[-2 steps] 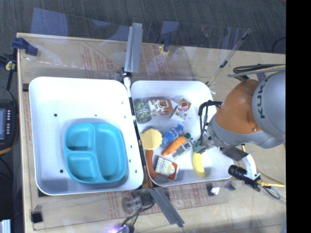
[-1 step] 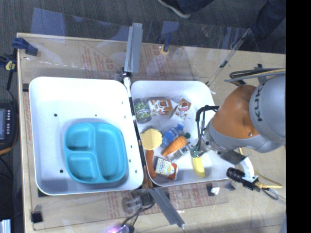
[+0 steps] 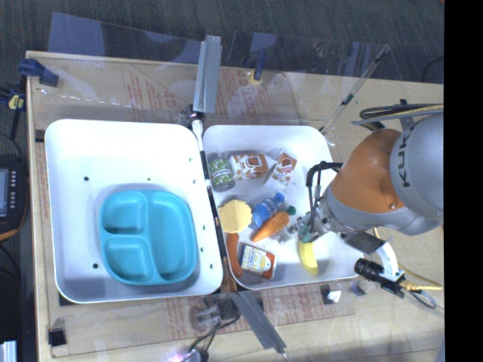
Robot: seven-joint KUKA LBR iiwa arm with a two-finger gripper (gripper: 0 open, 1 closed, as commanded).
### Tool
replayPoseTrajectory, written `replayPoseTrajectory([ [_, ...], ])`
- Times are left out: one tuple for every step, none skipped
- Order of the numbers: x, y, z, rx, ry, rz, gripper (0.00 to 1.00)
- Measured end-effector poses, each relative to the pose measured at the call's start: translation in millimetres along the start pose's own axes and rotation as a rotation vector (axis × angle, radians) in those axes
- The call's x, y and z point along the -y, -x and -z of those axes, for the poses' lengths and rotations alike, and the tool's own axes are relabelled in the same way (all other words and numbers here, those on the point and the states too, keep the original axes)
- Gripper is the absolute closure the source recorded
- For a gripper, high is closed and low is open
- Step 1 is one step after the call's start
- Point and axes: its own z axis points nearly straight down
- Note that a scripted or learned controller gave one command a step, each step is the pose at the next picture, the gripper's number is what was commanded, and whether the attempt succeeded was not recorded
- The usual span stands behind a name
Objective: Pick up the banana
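Observation:
The banana [image 3: 308, 257] is a short yellow piece lying in the right bin [image 3: 256, 136], near its front right corner. My gripper [image 3: 307, 231] hangs just above the banana's far end, reaching in from the right under the grey and orange wrist [image 3: 362, 191]. A small green spot shows at the gripper's tip, right over the banana. The wrist hides the bin's right wall.
The right bin also holds an orange carrot [image 3: 270, 226], a blue bottle [image 3: 266, 210], a yellow round item [image 3: 235, 216], a red packet [image 3: 255, 260], a green can [image 3: 221, 173] and two small cartons [image 3: 249, 166]. In the left bin [image 3: 68, 149] sits a blue divided tray [image 3: 149, 236].

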Motion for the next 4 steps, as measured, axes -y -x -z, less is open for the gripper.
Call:
replayPoseTrajectory([
  [0.0,0.0,0.0,0.000,0.000,0.000,0.00],
  [-1.3,0.2,9.8,0.001,0.000,0.007,1.00],
  [-1.3,0.2,9.8,0.001,0.000,0.007,0.00],
  [-2.7,0.6,19.5,0.004,0.001,0.013,1.00],
])
